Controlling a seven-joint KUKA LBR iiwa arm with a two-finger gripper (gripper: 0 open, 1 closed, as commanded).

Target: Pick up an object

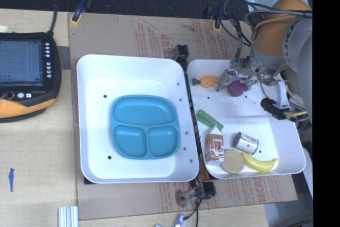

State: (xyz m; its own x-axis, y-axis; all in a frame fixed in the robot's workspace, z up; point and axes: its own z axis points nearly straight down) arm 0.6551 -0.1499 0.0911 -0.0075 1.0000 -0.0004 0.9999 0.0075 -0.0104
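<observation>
At the upper right of the frame, the jaws (234, 80) hang directly over the purple fruit (237, 87); whether they are apart or together cannot be told.

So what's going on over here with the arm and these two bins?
The grey arm reaches in from the right, and its gripper is down in the right bin at a purple object, with a small carrot just beside it. Whether it has a grip is unclear. A banana, a can and other items lie nearer the front. The left bin holds a blue divided plate.
</observation>
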